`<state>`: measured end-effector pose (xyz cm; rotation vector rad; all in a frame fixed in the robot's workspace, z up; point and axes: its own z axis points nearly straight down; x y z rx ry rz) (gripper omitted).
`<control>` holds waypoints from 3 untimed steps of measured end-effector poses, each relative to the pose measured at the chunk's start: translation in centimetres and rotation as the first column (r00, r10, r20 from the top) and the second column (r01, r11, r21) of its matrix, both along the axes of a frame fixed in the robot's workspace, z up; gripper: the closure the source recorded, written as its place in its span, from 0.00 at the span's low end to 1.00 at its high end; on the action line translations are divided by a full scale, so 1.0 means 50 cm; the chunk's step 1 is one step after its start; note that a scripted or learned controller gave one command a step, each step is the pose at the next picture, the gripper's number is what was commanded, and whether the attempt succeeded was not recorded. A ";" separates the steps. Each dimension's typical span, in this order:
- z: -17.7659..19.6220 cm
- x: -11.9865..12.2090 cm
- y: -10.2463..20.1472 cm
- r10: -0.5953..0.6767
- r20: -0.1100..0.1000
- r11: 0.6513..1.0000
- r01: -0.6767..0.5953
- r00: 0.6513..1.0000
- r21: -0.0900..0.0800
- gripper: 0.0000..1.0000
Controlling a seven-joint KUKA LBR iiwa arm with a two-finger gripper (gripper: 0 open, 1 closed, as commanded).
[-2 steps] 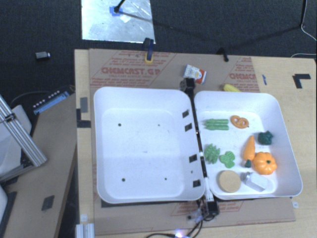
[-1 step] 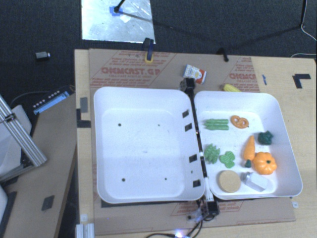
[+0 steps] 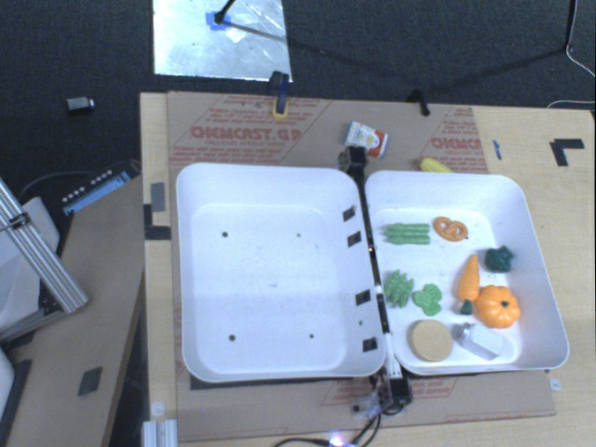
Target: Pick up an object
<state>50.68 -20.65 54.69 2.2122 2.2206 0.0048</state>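
Note:
The right bin (image 3: 521, 212) holds several toy foods. Green beans (image 3: 407, 234) lie near its upper left, with a pretzel (image 3: 450, 228) to their right. A dark green broccoli (image 3: 499, 259) sits at the right side. An orange carrot (image 3: 467, 277) stands above an orange pumpkin (image 3: 496, 306). Two green leafy pieces (image 3: 399, 288) (image 3: 427, 298) lie at the left. A round tan cookie (image 3: 431, 340) and a silver-grey piece (image 3: 476, 341) rest near the front wall.
The left bin (image 3: 196, 250) lies beside the right one, joined by black clips (image 3: 354, 239). A yellow piece (image 3: 434, 166) and a small white and orange packet (image 3: 366, 138) lie on the cardboard behind the bins. A metal frame (image 3: 37, 259) stands at the far left.

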 end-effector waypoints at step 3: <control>0.047 0.002 0.000 0.006 0.008 1.000 -0.006 1.000 -0.002 1.00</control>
